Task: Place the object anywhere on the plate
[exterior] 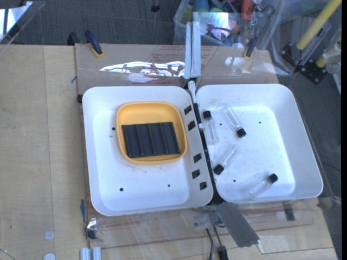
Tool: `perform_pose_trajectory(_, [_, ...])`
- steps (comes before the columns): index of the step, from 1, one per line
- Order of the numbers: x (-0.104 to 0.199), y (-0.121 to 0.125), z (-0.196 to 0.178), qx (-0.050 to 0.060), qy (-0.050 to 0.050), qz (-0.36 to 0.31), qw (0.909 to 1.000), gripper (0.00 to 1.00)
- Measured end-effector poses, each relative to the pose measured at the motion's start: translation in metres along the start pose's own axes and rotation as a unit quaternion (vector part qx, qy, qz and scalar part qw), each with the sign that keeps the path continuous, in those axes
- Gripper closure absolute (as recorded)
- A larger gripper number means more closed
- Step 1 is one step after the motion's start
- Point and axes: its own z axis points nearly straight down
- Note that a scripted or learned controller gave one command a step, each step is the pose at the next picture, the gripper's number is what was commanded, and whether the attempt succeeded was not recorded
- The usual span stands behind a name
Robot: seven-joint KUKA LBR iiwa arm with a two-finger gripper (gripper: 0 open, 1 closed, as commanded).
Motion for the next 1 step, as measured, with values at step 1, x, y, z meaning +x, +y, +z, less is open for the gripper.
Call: perform_pose_trajectory(1, [-0.0001,0.0001,0.0004,-0.001,0.000,-0.132,0.9913,1.00])
